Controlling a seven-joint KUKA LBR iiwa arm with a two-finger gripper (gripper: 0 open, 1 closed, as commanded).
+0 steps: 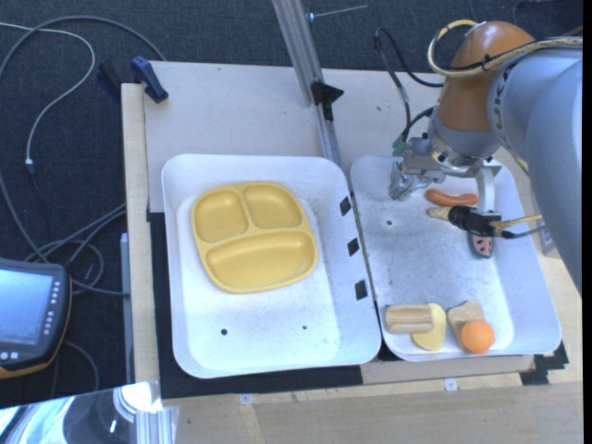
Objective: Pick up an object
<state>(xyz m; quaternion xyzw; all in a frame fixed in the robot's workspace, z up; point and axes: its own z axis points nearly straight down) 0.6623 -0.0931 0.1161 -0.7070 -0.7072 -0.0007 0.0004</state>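
Overhead, the arm [518, 81] reaches in from the right, and its gripper [405, 181] hangs over the far left corner of the right bin [416, 276]; whether it is open or closed cannot be told, since the wrist housing hides much of it. No object is seen held. Just to the right of the gripper lies an orange sausage-shaped item [451, 196], close beside it but not visibly touched. Slightly nearer and further right sits a dark, slender tool-like object [474, 220] with a yellowish end, its exact form hard to make out. Along the near edge of the same bin, well apart from the gripper, lie a tan bread-like block [408, 318], a pale yellow piece [429, 337] touching it, a small beige block [464, 315] and an orange ball [477, 337]. The left bin [268, 340] holds a yellow divided plate [254, 236] with three compartments, set toward its far side. No brand, label or legible writing is visible on any item. A screen device [28, 313] at the left edge is cut off, and the arm's upper part runs out of the picture at the right.
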